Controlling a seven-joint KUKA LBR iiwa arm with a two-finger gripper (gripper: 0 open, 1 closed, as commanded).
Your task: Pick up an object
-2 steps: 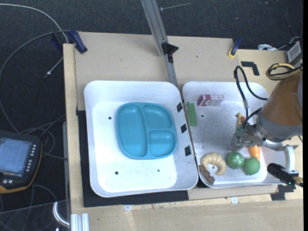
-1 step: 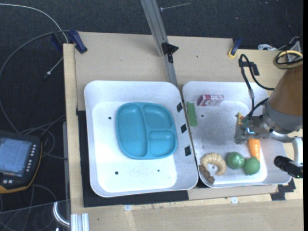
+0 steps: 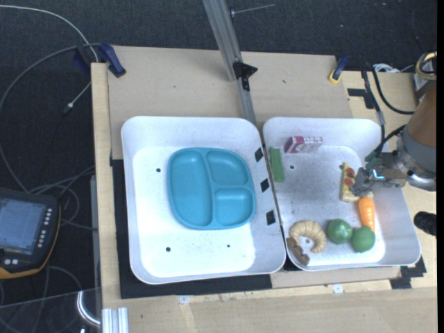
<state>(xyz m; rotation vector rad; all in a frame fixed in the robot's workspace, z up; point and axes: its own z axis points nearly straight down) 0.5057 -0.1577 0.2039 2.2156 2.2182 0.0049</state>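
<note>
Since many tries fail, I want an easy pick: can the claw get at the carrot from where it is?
Probably yes. The claw hangs just above the carrot, at the right bin's right side. The carrot's top lies open, though a green piece touches its lower end.

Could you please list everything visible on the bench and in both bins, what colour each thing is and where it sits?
bins: 2, white, side by side on the bench
divided plate: 1, blue, in the left bin
small carton: 1, pink and white, right bin, far edge
flat green piece: 1, green, right bin, left wall
croissant: 1, tan, right bin, near edge
round green items: 2, green, beside the croissant
carrot: 1, orange, right bin, right side
yellow packet: 1, yellow with red, by the gripper
gripper: 1, grey, over the right bin's right side
</note>
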